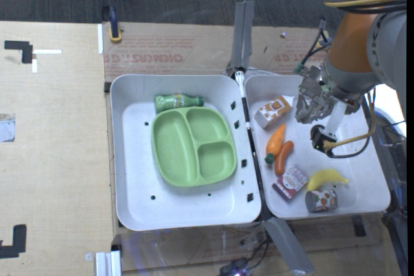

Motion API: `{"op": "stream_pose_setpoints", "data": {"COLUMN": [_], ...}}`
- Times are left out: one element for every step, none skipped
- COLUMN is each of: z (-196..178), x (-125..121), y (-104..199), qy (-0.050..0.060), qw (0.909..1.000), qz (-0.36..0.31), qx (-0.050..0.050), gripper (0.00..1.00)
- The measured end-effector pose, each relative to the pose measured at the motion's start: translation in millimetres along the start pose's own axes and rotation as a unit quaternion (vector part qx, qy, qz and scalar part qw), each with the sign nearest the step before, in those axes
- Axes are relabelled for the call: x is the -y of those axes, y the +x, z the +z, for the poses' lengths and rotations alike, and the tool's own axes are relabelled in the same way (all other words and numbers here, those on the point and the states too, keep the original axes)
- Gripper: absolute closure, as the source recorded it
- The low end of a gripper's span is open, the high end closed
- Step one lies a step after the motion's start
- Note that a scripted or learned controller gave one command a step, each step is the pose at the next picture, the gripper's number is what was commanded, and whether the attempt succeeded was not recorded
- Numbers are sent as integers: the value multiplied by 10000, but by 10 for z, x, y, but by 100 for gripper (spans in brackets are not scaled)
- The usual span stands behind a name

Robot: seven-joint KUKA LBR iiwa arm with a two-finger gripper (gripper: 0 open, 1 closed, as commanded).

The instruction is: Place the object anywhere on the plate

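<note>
The grey arm (381, 42) is reaching in from the right, its orange band (352, 42) showing above the wrist, and the end effector (309, 114) is hanging over the upper part of the right bin (372, 203). How far its fingers are parted cannot be told from this slanted overhead angle, and nothing can be seen gripped between them. Just beside it to the left, a small white and orange carton (272, 112) is lying near the bin's upper left corner. Below the carton, a carrot (275, 140) and a red-orange sausage-shaped piece (283, 157) are lying side by side, touching or nearly so. Further toward the front, a small red and white packet (290, 181) is resting near a banana (326, 179), and a grey can with a red label (321, 201) is sitting just in front of the banana. In the left bin (129, 203), a green plate (193, 145) with three compartments is lying slightly turned, with no object on it. A green bottle (178, 101) is lying on its side just behind the plate, along its upper rim. Both bins are sitting side by side on the pale desk (52, 139).
</note>
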State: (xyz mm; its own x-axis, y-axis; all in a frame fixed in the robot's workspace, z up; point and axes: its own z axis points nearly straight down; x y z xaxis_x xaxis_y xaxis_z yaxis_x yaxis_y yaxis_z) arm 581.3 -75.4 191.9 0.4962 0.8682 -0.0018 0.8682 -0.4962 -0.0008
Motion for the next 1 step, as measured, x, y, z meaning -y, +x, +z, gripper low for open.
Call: {"op": "stream_pose_setpoints", "data": {"z": [-552], "x": [345], "y": [251], "qy": [-3], "qw": [9922], "qz": [-1245], "qx": [-2], "gripper": [100]}}
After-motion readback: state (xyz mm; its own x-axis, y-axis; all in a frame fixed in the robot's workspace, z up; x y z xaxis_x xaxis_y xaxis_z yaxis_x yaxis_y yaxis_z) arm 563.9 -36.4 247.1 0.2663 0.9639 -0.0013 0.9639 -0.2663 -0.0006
